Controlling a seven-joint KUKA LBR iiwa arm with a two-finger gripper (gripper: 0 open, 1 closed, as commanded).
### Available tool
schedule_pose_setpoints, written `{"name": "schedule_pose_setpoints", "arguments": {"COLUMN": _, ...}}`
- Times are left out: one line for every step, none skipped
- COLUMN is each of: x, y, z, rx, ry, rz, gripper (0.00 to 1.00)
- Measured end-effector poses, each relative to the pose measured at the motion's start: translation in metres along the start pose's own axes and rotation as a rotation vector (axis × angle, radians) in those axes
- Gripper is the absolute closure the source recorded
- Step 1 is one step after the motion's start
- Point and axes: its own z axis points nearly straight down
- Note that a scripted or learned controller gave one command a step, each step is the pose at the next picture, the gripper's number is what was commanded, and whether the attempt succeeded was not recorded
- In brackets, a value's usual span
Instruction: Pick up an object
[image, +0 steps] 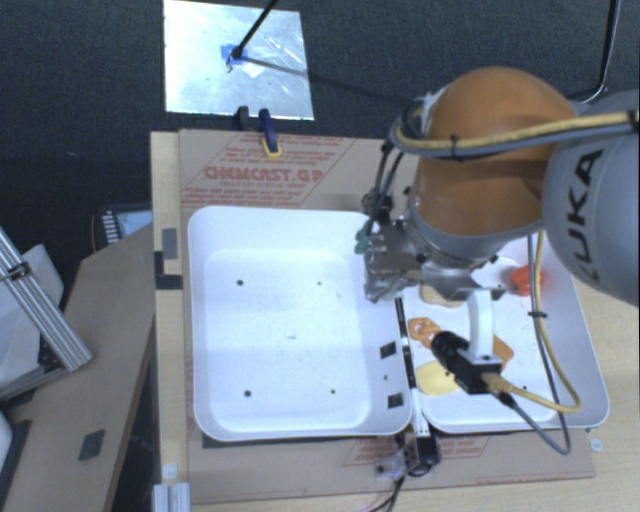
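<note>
Camera view from above, and the big grey arm (500, 160) with its orange band comes in from the right, hanging over the seam between the two white bins. The jaws (385, 270) sit low right at the left edge of the right bin (585, 385), just beside the divider where both bins meet; whether they are wide or narrow, I cannot tell, the wrist bulk hides them. Left bin (280, 320) lies broad and open, plenty of flat white floor with only a few dark specks, walls clear on all sides. Right bin is the crowded one: a yellow piece (437, 378) lies near its front left corner, a small pretzel-shaped orange piece (423, 329) just above it close to the divider, an orange-brown piece (498, 351) beside the white bracket, and a red-orange piece (520, 279) further back, partly under the arm. A black connector (465, 365) with a yellow cable (545, 400) hangs over the yellow piece, tightening the room there. Both bins rest on a cardboard sheet (270, 165) on the worktop (110, 300), a shiny foil sheet (235, 60) lying beyond the far edge.
</note>
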Motion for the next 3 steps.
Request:
{"name": "schedule_pose_setpoints", "arguments": {"x": 0.03, "y": -0.006, "z": -0.121, "rx": -0.012, "ry": 0.006, "rz": -0.009, "gripper": 1.0}}
{"name": "schedule_pose_setpoints", "arguments": {"x": 0.029, "y": -0.007, "z": -0.193, "rx": -0.007, "ry": 0.004, "rz": -0.007, "gripper": 1.0}}
{"name": "schedule_pose_setpoints", "arguments": {"x": 0.092, "y": -0.008, "z": -0.215, "rx": -0.001, "ry": 0.004, "rz": -0.013, "gripper": 1.0}}
